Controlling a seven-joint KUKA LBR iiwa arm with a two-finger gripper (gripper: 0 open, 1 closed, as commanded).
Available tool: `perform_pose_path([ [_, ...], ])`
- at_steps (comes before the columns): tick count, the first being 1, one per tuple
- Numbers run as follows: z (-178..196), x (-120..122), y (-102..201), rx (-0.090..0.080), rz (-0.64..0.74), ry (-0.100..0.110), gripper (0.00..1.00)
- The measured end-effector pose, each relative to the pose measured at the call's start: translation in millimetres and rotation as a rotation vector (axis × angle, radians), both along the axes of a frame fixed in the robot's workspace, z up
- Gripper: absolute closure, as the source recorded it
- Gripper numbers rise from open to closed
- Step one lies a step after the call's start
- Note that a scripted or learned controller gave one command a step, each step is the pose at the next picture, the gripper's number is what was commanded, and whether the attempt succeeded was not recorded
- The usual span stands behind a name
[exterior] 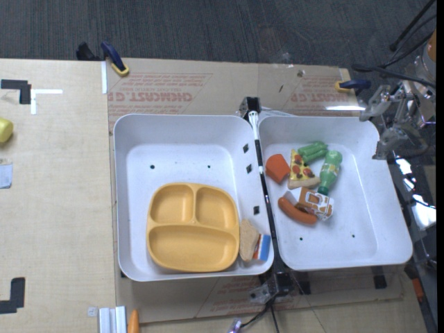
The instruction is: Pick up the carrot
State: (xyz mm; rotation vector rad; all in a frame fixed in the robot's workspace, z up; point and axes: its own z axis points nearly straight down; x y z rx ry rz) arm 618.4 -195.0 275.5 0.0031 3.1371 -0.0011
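The carrot (277, 167) is a short orange chunk lying at the left side of the right bin (361, 234), close to the wall between the bins. A pizza slice (300, 171) lies right beside it. My gripper (394, 136) hangs over the right bin's far right rim, well to the right of the carrot and apart from every item. Nothing is seen in its grasp.
The right bin also holds a green vegetable (312, 150), a green bottle (329, 171), a sausage (297, 211) and a small carton (316, 203). In the left bin (139, 144) lie a yellow divided plate (193, 227) and a sandwich (250, 242). A yellow object (5, 130) sits at the bench's left edge.
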Motion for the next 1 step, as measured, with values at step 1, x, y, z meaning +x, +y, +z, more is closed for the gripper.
perform_pose_path([
  [1,196.4,15.8,51.8,0.0,0.17,-0.003,0.0],
])
